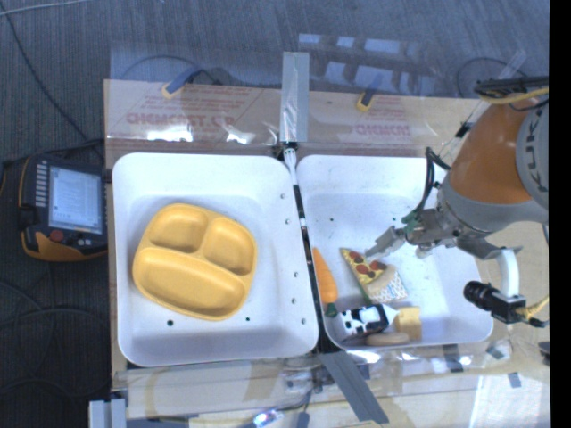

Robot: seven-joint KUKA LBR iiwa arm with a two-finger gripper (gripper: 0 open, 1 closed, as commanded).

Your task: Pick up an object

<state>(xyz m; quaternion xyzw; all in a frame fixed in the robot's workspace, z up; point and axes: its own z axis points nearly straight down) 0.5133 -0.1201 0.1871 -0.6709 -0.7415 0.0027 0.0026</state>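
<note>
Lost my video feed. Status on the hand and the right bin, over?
Hand low in right white bin, nothing seen held. Triangular toy pizza slice just beneath it. Orange toy carrot alongside, clear of it.

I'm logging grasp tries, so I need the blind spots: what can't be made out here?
- Gripper: too small and blurred to tell open from shut, or whether it touches the pizza slice.
- Black-and-white toy and tan block: too small to identify.
- Arm: cut off at the right.
</note>
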